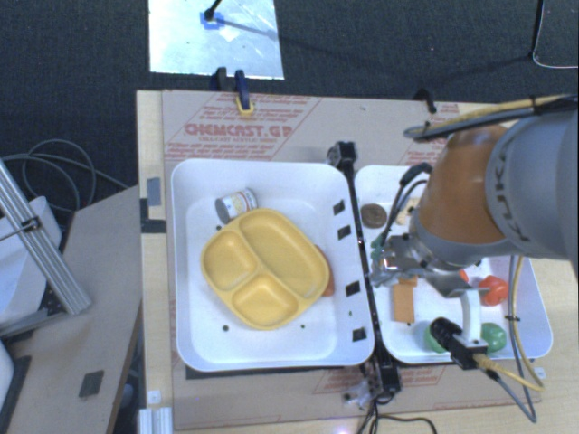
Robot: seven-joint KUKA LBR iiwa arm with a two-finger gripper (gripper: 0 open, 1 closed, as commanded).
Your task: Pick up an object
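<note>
And there was the orange block, flat on the floor of the right bin, close to that bin's left wall and toward its near edge, long side running up the view. Nothing was lifting it; it sat on the white floor. Right at its upper end was the gripper, low over the bin. Whether it was touching the block could not be told, and neither could whether it was released or clenched, as the wrist hid it from above. The arm, grey with its orange band, came in from the right and covered the middle of that bin.

Around the block: a brown disc lay up near the bin's far left corner, well apart from the block. A red thing poked out beside the arm on the right, and a green thing lay below it, near the front wall.

Over in the left bin, a yellow plate with three compartments lay across the middle, turned at a slant. A small can lay on its side just beside the plate's far left edge.

Both bins sat on a cardboard sheet with red lettering, held at its far edge by a clamp. Beyond it, a shiny metal sheet lay on the dark floor.
</note>
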